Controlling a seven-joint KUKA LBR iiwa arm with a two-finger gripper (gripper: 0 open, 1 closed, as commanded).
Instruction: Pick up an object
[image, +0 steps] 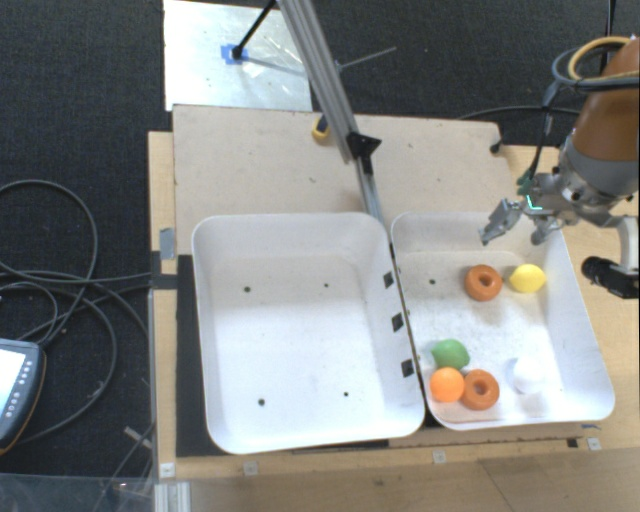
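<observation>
Front of right bin (590, 395): orange ball (446, 384), orange ring (480, 389), green piece (450, 353), white piece (527, 374) clustered together.
Back of right bin: second orange ring (483, 282) just beside yellow ball (527, 278).
Gripper (515, 228): fingers spread wide, holding nothing, above the bin's back edge, near the second ring.
Left bin (215, 300): bare white floor.

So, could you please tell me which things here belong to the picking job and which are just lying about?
Job:
gripper, open
orange ring
yellow ball
green object
orange ball
second orange ring
white object
right bin

Lying about:
left bin
cables
tablet
</observation>
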